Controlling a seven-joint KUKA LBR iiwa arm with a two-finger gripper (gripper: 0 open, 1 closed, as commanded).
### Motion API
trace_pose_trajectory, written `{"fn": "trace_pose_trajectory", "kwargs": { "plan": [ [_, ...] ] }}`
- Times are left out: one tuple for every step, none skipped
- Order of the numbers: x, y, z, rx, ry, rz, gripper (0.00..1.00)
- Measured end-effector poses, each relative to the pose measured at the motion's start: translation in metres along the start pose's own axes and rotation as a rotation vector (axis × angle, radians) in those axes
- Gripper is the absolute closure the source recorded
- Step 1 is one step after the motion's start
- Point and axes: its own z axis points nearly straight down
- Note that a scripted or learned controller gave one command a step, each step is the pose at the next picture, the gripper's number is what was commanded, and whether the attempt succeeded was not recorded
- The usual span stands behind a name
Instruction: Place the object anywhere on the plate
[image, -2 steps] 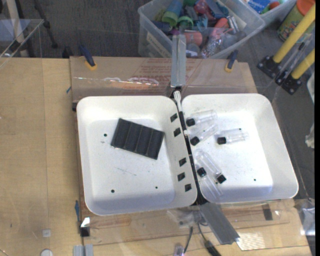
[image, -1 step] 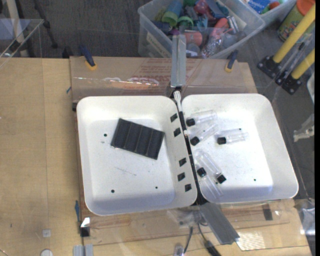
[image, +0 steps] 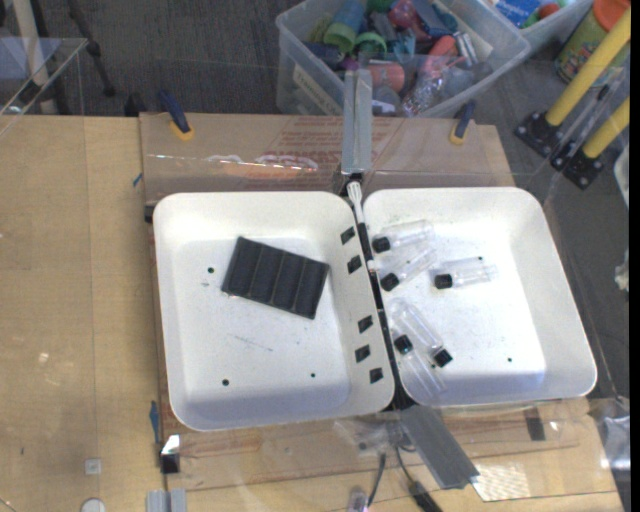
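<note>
A dark ribbed rectangular plate (image: 275, 277) lies flat in the left white bin (image: 200, 390), a little left of the divide. In the right white bin (image: 560, 340) lie several clear plastic vials with black caps: one near the top left (image: 402, 237), one at the middle (image: 462, 273), one by the left wall (image: 410, 267), and two lower down (image: 420, 335).
A clear tub of colourful toys (image: 400, 45) stands behind the bins. A metal bar (image: 356, 120) runs up from the divide between the bins. Cardboard (image: 250, 150) lies under the bins' far edge, and bare wooden bench (image: 70, 300) spreads to the left.
</note>
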Motion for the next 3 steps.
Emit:
{"fn": "trace_pose_trajectory", "kwargs": {
  "plan": [
    [0.0001, 0.0000, 0.0001, 0.000, 0.000, 0.000, 0.00],
    [0.0000, 0.0008, -0.0098, -0.001, -0.001, -0.001, 1.00],
    [0.0001, 0.0007, -0.0097, -0.001, -0.002, -0.001, 0.00]
  ]
}}
